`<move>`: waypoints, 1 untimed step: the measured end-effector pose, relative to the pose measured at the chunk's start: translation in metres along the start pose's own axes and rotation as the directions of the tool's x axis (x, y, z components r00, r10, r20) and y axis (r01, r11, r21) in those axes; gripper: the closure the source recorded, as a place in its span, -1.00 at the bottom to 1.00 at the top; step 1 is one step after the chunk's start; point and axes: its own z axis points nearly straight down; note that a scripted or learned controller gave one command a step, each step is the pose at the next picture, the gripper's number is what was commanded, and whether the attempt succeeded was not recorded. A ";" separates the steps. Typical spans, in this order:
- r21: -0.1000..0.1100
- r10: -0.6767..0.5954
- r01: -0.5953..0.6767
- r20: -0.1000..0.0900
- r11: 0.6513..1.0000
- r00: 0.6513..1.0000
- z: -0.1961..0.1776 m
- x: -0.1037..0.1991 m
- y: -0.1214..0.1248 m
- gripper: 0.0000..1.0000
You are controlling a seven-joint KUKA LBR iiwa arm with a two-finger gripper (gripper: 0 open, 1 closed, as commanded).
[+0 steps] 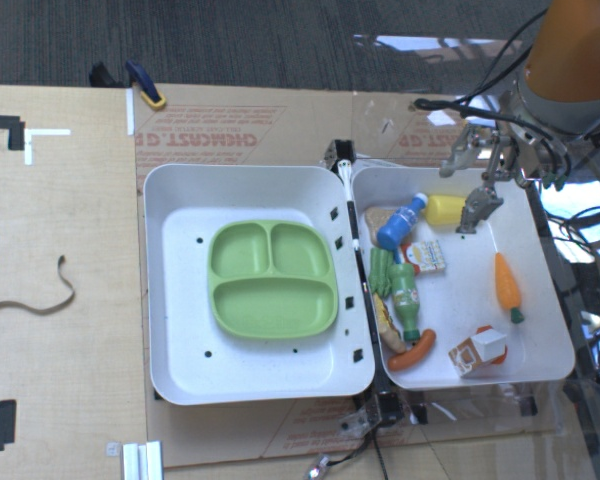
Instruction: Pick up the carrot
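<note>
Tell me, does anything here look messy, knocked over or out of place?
Mostly the right bin: toy food lies jumbled along its left side, with a blue bottle and a green bottle on their sides. The carrot lies apart near the right wall. The green plate sits neatly in the left bin.

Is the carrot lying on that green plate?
No, the carrot lies on the floor of the right bin, while the green plate sits in the left bin.
</note>
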 end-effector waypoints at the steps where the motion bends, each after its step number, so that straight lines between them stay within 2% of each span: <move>1: 0.000 -0.075 0.075 0.002 0.997 0.997 -0.033 0.035 -0.032 -1.00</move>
